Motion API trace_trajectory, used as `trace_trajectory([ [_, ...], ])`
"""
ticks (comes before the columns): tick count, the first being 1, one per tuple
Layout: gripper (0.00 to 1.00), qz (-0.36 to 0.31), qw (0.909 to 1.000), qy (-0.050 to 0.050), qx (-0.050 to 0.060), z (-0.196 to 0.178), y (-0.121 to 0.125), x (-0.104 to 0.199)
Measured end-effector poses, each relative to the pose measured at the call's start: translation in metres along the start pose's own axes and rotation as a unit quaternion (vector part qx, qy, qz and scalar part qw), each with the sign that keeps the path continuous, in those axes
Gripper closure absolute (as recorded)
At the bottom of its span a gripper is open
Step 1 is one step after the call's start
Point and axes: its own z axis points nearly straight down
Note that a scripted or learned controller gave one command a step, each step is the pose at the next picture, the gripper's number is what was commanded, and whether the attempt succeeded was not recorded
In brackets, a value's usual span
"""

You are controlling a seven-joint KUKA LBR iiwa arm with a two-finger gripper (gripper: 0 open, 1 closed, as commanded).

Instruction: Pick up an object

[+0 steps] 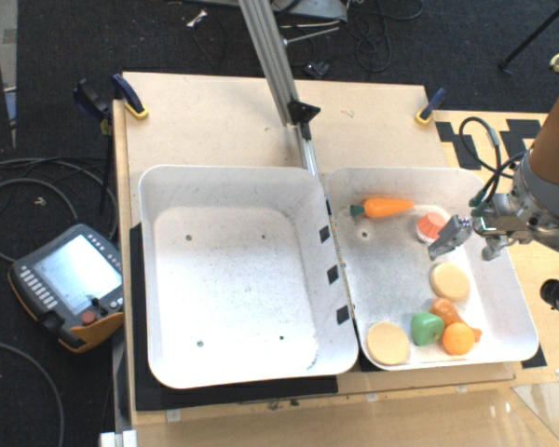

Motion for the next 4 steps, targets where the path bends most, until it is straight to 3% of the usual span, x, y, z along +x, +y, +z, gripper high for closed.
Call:
trace_trajectory([
  [1, 0.00, 0.001, 1.0000, 0.000, -0.002, -0.002, 0.001, 0.000],
  [2, 0.00, 0.001, 1.0000, 0.000, 0.000, 0.042, -0.001, 0.003],
  [4, 0.00, 0.002, 1.0000, 0.000, 0.001, 0.166, 0.003, -0.002],
])
